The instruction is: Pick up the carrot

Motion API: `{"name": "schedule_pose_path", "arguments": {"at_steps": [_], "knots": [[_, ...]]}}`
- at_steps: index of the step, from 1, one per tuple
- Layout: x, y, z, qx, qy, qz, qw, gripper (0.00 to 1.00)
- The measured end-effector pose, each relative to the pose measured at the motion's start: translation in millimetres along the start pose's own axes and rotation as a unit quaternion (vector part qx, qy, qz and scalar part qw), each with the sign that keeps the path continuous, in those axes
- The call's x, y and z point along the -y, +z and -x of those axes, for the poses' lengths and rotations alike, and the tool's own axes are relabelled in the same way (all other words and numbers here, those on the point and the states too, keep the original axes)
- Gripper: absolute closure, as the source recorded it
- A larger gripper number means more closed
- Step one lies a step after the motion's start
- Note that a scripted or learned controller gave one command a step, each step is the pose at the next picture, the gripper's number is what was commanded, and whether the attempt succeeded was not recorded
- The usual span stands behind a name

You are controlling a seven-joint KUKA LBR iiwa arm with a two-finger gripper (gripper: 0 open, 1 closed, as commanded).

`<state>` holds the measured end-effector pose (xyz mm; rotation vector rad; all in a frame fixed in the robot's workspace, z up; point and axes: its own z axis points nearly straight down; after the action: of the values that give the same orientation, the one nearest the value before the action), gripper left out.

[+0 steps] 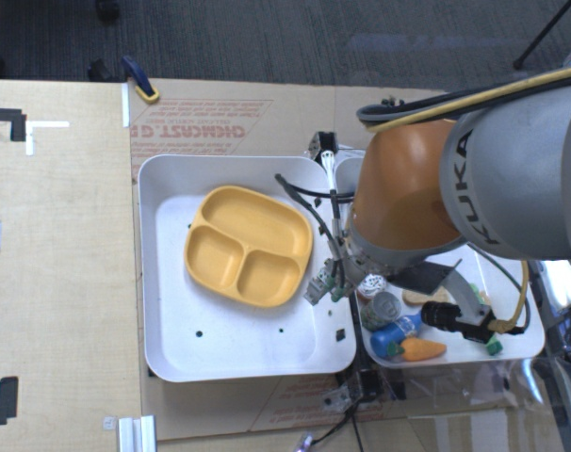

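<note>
Carrot (pixel 422 349): orange, lying flat at about 5 o'clock in the right bin (pixel 521 347), near the front rim. Just beside it at 9 o'clock, touching or nearly so, a blue object (pixel 391 335); beyond that, toward 11 o'clock, a small grey round item (pixel 384 305).

Arm (pixel 474 182): grey body with orange band, covering most of the right bin from above. The gripper (pixel 325 281) hangs at the divide between the two bins, well apart from the carrot, toward its 10 o'clock. State of jaws: cannot tell; the arm's bulk and cabling obscure them. Nothing visibly held.

Left bin (pixel 172 347): white, shallow. Contains a yellow compartment plate (pixel 248 245) with three sections, lying flat slightly toward 12 o'clock of centre.

Tabletop (pixel 59 252): light wood, at 9 o'clock of the bins. Cardboard sheet (pixel 201 125) under the bins, printed lettering visible at 12 o'clock.
</note>
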<state>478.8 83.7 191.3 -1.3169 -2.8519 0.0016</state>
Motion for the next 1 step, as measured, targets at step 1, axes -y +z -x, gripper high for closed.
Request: {"name": "schedule_pose_path", "arguments": {"at_steps": [1], "knots": [[-1.0, -8.8, 1.8, 0.001, 0.002, 0.001, 1.0, 1.0]]}}
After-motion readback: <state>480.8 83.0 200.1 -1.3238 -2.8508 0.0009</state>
